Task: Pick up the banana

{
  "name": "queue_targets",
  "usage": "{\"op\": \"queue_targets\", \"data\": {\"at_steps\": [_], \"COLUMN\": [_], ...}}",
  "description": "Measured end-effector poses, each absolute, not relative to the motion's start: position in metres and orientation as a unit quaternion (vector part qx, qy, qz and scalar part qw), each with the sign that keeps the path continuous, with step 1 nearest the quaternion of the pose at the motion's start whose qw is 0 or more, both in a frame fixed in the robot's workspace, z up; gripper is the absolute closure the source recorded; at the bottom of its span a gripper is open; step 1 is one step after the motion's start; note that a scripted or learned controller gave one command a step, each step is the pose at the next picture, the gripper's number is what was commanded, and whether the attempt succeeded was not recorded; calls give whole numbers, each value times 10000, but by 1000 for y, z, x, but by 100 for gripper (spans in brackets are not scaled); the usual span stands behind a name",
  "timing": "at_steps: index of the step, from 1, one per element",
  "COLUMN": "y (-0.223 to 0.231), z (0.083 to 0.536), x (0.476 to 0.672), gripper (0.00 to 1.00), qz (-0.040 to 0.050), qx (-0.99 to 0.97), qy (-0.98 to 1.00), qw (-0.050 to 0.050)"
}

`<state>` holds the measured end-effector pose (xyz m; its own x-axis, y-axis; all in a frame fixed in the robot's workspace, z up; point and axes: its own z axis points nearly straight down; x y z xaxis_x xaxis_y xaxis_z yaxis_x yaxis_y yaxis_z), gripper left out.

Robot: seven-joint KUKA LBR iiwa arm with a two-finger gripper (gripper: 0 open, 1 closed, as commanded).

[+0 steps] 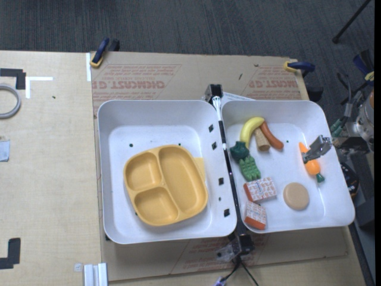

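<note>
Banana (250,127), yellow and curved, lies untouched in the upper left part of the right bin (333,177), close to the divider between the two bins. Taking that right bin as the landmark and reading across from the left: beyond its left wall sits the left bin (113,177), which carries a yellow sectioned plate (165,185). Inside the right bin, by its left wall, a dark green toy (239,152) and a green block (250,170) lie just below the banana, with a red-and-white box (261,190) and another red-and-white packet (256,215) nearer the bin's lower left corner. Just right of the banana lie a tan cylinder (262,140) and a red sausage (273,137). A round tan biscuit (296,196) rests toward the lower right. Near the bin's right wall, the gripper (315,150) hangs over an orange carrot toy (312,165), well apart from the banana; whether its fingers are parted or closed cannot be told.
</note>
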<state>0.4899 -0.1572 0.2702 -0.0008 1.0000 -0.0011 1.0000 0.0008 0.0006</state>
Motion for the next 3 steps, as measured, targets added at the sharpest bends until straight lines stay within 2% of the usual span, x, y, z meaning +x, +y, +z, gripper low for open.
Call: {"op": "queue_targets", "data": {"at_steps": [1, 2, 3], "y": [-130, -89, -97], "z": [263, 192, 109], "x": [566, 656, 659], "gripper": [0, 0, 0], "qz": [-5, -2, -3], "qx": [7182, 6806, 6594], "qy": [6958, 7327, 7518], "qw": [0, 5, 3]}}
